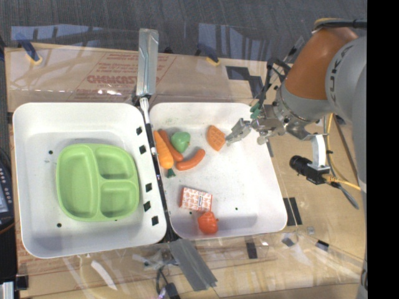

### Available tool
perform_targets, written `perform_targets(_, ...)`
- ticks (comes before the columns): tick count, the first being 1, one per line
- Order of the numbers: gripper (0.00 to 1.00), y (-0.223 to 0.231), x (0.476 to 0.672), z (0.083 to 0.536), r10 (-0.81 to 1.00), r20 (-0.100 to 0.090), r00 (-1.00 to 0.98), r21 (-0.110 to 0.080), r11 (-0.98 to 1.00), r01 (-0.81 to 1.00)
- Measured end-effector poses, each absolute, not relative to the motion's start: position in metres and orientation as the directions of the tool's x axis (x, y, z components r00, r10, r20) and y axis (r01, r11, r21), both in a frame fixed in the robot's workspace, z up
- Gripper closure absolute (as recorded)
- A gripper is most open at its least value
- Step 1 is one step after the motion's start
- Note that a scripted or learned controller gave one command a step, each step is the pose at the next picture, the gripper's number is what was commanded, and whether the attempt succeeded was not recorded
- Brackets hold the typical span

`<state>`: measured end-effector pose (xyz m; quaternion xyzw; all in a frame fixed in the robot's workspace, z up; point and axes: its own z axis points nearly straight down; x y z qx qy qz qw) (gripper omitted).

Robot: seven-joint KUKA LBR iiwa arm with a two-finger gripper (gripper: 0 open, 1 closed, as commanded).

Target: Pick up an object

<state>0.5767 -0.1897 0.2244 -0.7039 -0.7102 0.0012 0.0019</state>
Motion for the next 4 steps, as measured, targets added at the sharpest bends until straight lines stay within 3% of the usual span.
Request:
perform_targets(1,0.0,-0.13,0.621,0.146,0.999,0.002,0.039,-0.008,-0.039,0.999)
perform_targets(2,0.0,-0.11,0.632,0.118,0.999,0.0,0.035,0.022,-0.035,0.999)
perform_targets(3,0.0,-0.122,0.599,0.1,1.0,0.0,-0.018,0.015,0.018,1.0)
perform_targets(4,1.0,-0.122,0.6,0.11,1.0,0.0,-0.022,0.015,0.022,1.0)
